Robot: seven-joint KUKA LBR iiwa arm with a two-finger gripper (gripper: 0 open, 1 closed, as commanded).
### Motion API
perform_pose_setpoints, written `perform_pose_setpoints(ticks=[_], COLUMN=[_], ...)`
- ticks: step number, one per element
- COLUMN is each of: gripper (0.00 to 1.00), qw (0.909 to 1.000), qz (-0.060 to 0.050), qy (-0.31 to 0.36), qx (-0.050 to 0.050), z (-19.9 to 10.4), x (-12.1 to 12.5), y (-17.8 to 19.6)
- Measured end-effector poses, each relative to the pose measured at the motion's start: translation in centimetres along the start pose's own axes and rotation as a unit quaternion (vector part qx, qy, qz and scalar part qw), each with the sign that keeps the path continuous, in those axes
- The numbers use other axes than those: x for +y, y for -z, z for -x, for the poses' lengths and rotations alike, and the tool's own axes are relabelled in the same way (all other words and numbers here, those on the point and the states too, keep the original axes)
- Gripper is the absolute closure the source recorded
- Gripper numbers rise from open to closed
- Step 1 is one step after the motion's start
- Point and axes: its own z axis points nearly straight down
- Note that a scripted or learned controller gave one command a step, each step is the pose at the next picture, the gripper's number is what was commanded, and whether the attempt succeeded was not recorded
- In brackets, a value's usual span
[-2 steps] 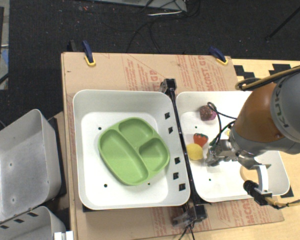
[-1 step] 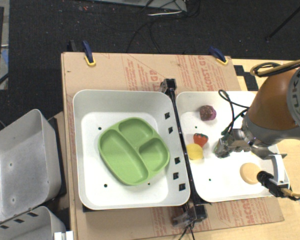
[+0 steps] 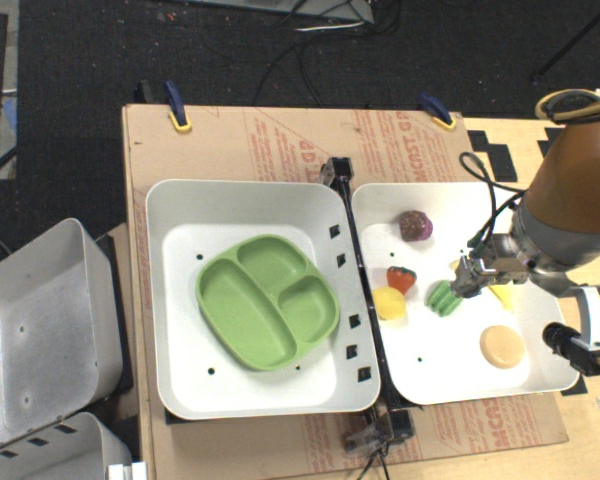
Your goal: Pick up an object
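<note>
Green toy lies in the right bin under my gripper, so I judge I'm mid-approach, though I cannot tell how the hand is set, and next I need a clean close before lifting.

A brown board bench carries two shallow white bins side by side, touching along a dark seam at the middle. The left bin sits toward nine o'clock, the right bin toward three o'clock. At the bench's far edge, two clamps grip the board: one at eleven o'clock, the other at one o'clock.
</note>
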Motion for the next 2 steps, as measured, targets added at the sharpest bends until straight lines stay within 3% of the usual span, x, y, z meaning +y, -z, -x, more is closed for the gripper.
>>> perform_pose_setpoints(ticks=[1, 2], gripper=[1.0, 1.0], qw=[1.0, 1.0], qz=[-0.003, -0.002], qy=[0.0, 0.003], qx=[0.001, 0.001], z=[0.0, -5.0], x=[0.0, 2.1], y=[-0.2, 0.8])
